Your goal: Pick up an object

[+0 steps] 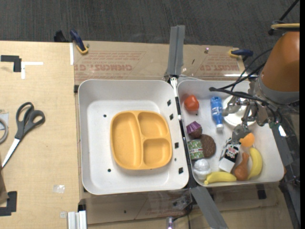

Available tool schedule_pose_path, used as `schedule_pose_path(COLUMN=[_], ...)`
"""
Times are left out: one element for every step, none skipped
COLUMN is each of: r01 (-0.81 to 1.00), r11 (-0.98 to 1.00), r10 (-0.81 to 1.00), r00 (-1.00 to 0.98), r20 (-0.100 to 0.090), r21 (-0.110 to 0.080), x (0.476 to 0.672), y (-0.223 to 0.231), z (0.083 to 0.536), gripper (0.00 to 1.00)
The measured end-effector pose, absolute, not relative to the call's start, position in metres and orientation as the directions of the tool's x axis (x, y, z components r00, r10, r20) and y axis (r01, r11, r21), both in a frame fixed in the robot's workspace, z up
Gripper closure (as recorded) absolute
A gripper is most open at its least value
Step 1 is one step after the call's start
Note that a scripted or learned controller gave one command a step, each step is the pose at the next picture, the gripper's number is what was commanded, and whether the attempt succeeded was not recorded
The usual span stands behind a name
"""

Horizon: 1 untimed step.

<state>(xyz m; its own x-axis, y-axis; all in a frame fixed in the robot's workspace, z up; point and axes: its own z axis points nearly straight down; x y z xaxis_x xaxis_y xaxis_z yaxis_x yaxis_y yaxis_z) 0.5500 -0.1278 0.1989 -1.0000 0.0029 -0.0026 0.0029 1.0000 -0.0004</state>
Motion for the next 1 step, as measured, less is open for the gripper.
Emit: schedule_pose_path(r01=[-0.031], r11=[1.0], r10=[-0.031], r00=[-0.999], r20=[-0.004], r21=[-0.001], x=[0.5884], y=[-0.131], z=[0.0929], gripper=[0.0])
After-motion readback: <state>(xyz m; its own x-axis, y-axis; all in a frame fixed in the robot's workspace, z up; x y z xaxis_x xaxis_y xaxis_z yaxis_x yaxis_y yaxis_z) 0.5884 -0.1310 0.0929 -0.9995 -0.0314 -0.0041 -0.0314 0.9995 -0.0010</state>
